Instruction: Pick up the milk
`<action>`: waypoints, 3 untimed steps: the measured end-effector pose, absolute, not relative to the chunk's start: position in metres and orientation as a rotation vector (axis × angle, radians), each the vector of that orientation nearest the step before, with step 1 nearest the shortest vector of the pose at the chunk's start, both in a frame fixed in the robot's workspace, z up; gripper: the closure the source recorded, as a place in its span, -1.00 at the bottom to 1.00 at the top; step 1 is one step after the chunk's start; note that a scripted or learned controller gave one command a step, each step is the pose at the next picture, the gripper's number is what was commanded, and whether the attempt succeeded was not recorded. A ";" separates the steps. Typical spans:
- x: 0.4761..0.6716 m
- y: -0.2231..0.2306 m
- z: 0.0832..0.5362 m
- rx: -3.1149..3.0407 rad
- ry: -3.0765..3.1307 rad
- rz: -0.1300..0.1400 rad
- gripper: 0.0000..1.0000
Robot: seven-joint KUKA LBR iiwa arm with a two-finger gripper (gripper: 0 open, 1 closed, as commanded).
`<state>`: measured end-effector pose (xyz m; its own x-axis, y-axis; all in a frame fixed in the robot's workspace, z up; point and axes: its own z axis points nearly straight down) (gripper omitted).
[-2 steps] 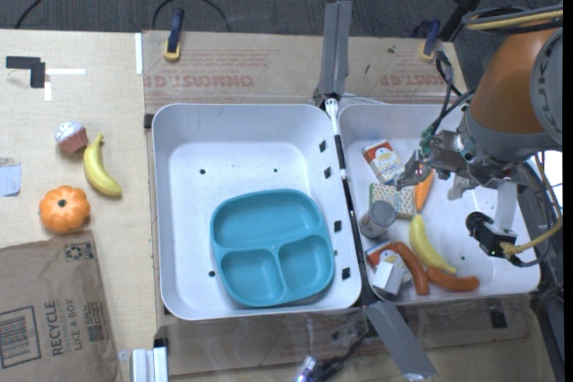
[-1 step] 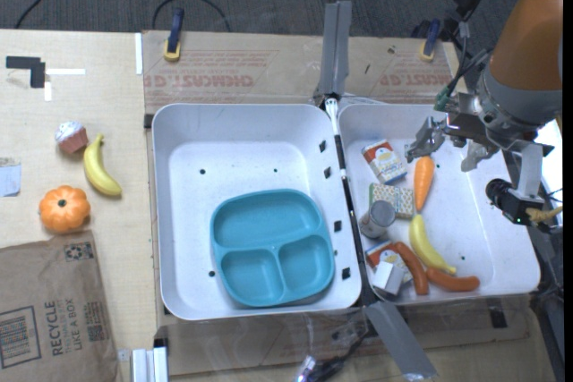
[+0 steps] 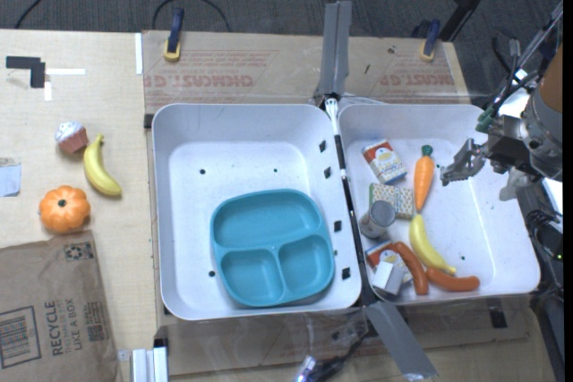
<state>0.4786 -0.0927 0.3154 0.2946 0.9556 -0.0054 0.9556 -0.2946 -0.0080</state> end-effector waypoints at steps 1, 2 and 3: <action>0.480 -0.050 0.404 -2.519 -1.877 0.015 -1.00; 0.479 -0.108 0.345 -2.307 -2.126 0.014 -1.00; 0.481 -0.108 0.350 -2.300 -2.127 0.028 1.00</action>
<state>0.4807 -0.1081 0.3498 0.0782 0.9969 -0.0070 0.9968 -0.0783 -0.0184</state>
